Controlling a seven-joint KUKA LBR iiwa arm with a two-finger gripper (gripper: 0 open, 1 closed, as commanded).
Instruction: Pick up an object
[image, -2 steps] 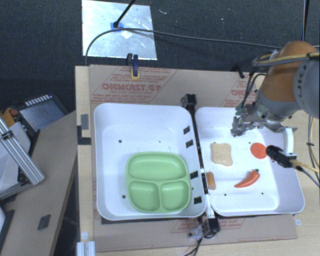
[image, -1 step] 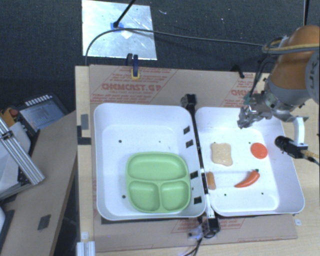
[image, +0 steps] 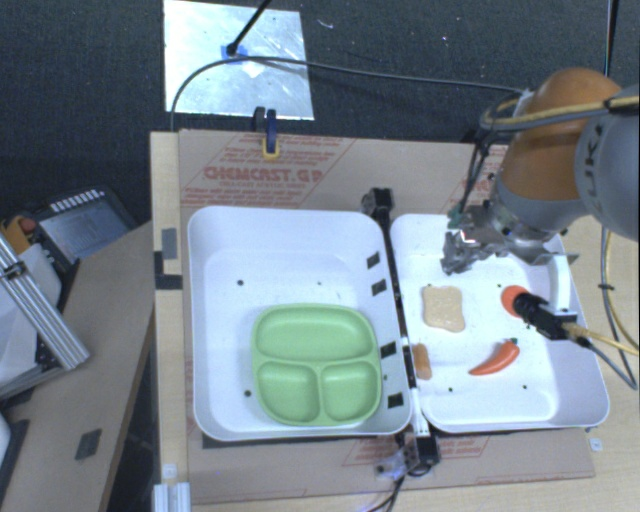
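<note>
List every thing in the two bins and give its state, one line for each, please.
green divided plate: flat in the left bin.
slice of bread: flat in the right bin.
orange chili pepper: lying loose.
small brown piece: lying by the divider.
red object: partly hidden.
gripper: above the right bin, holding nothing visible.

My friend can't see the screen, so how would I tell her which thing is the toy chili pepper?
Look at the right white bin, the one the arm reaches into. Near its front right lies the chili pepper, a slim, curved orange-red thing with a small green stem tip. The pale, flat slice of bread to its left is squarish and beige, so the pepper's pointed shape and colour mark it out.
</note>
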